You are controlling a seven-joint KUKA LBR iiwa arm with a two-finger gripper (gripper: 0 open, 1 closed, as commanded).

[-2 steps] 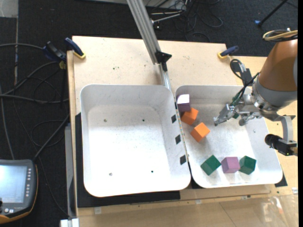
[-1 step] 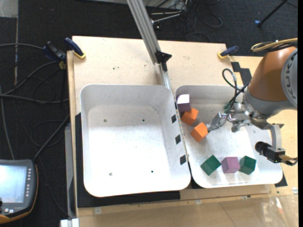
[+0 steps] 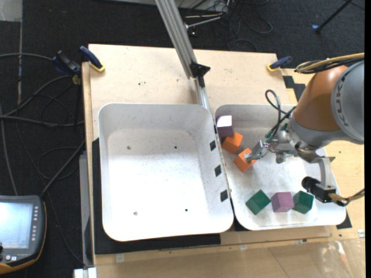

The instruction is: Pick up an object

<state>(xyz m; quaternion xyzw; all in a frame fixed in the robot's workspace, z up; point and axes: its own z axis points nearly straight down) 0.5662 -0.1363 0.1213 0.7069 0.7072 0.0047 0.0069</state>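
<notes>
The desk [image 3: 145, 68] carries two bins; the right bin [image 3: 324, 216] holds every block. The arm [image 3: 330, 106] reaches in, its pincer [image 3: 253, 154] pinching an orange block [image 3: 243, 161] by one corner, low near another orange block [image 3: 232, 142]. Such a shallow corner hold may slip on lifting.

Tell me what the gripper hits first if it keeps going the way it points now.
The gripper points left and slightly down; its tips sit right at an orange block, so that block comes first, though height above it is unclear.
</notes>
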